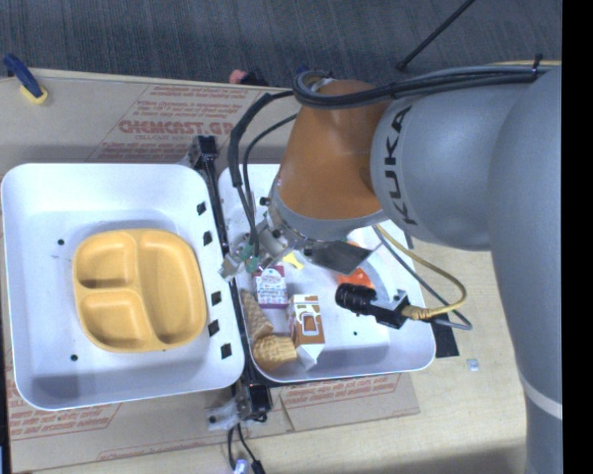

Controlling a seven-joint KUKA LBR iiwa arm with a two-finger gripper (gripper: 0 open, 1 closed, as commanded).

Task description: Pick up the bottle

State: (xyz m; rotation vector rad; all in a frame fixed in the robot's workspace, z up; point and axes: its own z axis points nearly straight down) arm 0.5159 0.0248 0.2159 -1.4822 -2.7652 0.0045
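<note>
Camera view: gripper (260,255) low in right bin (415,349), frame centre, above small carton (270,286); finger state indeterminable.

You see a bulky grey arm (474,156) filling the right of the frame, black "KUKA" lettering (393,171) on its shell. A smooth orange band (326,161) tapers toward the wrist, and black cables (252,126) loop around its upper left.

Dark grey carpet floor (128,18), cardboard-covered bench (158,112), blue clamp (25,77) at corner
</note>
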